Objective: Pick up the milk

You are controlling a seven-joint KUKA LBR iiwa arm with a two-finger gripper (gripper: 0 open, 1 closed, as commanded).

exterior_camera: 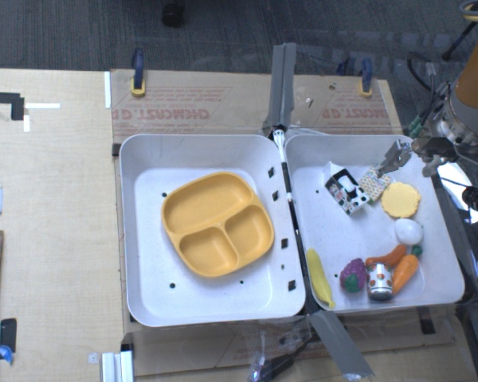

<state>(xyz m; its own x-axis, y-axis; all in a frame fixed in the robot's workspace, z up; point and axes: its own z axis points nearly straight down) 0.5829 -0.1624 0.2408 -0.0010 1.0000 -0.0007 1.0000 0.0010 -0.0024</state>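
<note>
White milk carton (344, 191) – black patches, tilted, right bin (450, 289)

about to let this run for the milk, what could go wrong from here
The milk carton lies tilted on the bin floor, so the fingers could slip off its slanted sides. A patterned cracker sits right against it and could get caught or pushed as well. The gripper is near the right bin's back wall, beside the yellow cookie, and may nudge it going across.

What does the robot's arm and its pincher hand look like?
The arm is orange up near the wrist, with grey and black metal parts below it. Thin dark and green cables run along it. The gripper at the end is small, grey and shiny, with two slim metal fingers.
</note>
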